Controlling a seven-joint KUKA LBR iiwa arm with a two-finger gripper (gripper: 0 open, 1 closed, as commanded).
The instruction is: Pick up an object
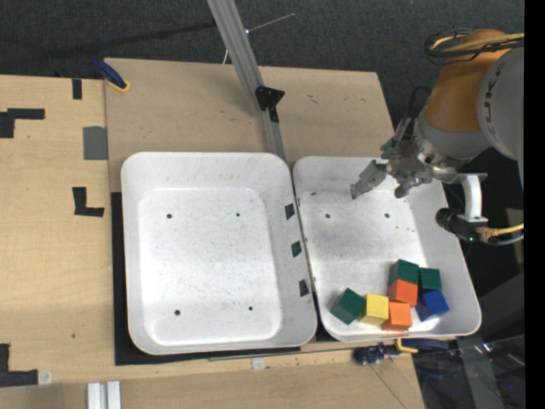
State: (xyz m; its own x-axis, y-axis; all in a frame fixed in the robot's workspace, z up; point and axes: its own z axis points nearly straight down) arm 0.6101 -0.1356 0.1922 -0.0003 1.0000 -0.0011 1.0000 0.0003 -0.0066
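Reaching in over the right-hand bin (443,228), the grey-and-orange arm (473,92) hangs its pincer (385,183) above that bin's far, bare half, fingers spread apart with nothing between them. The tan surface (187,100) carries two shallow white bins side by side; the left-hand bin (136,177) lies just beside the right-hand bin, their walls nearly touching.

All the candidates for picking sit huddled in the right-hand bin's near corner, well apart from the pincer: seven small blocks, touching or stacked. Counted by colour: three green, namely a green block (347,305) at the cluster's left end and two dark green blocks (406,272) at its far side; two orange blocks (404,291); one yellow block (377,307); one blue block (433,302).

The step in hand looks like the approach, with no grasp yet made. The next move likely calls for travelling toward the near corner, then descending on one block. Tight packing may make a clean grip difficult; the outlying green block seems the easiest.
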